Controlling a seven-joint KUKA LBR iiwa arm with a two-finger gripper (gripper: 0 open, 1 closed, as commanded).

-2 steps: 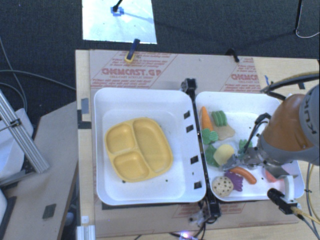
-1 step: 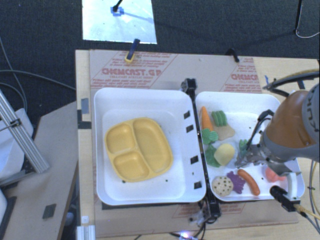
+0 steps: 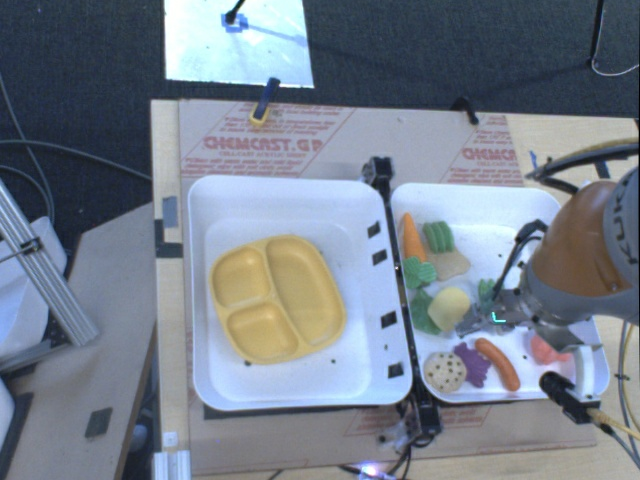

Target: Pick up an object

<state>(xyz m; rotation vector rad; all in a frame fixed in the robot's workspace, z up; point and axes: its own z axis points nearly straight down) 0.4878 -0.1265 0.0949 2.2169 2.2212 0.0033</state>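
Note:
The right bin (image 3: 470,200) holds several toy foods. An orange carrot (image 3: 412,238), a green vegetable (image 3: 438,235) and a beige piece (image 3: 452,264) lie near its back left. A yellow lemon (image 3: 449,305) rests on green leaves (image 3: 421,303) in the middle. Along the front lie a speckled cookie (image 3: 444,371), purple grapes (image 3: 472,363), a red sausage (image 3: 498,362) and a pink piece (image 3: 545,349). My gripper (image 3: 492,310) hangs low over the middle of this bin, just right of the lemon and above the sausage. A green piece (image 3: 487,290) peeks out beside it.
The left bin (image 3: 215,208) carries a yellow divided plate (image 3: 276,296). A black hinge strip (image 3: 393,268) runs between the bins. My arm's orange band (image 3: 590,243) covers the right bin's right side. A cardboard sheet (image 3: 300,138) lies under both bins.

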